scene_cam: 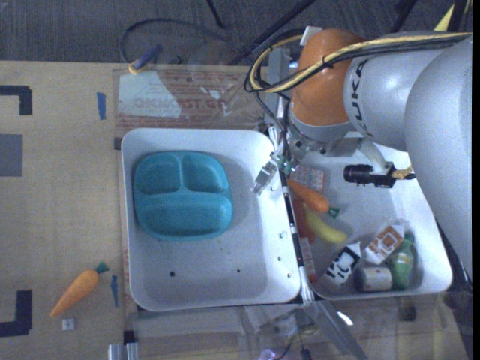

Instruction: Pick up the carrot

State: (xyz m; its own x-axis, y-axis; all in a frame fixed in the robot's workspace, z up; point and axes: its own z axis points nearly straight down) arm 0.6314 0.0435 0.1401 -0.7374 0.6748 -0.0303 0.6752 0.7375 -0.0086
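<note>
- Gripper (pixel 268 172) at frame centre, over the wall shared by the two bins; fingers too small and blurred to tell if spread or pressed together.
- Carrot (pixel 310 196) in right bin (pixel 427 223), upper-left part, just right of gripper, apart from it; banana (pixel 327 229) just below it.
- Second carrot (pixel 76 291) on table (pixel 60 201), lower left, outside the bins.
- Blue divided plate (pixel 181 194) in left bin (pixel 247 276).
</note>
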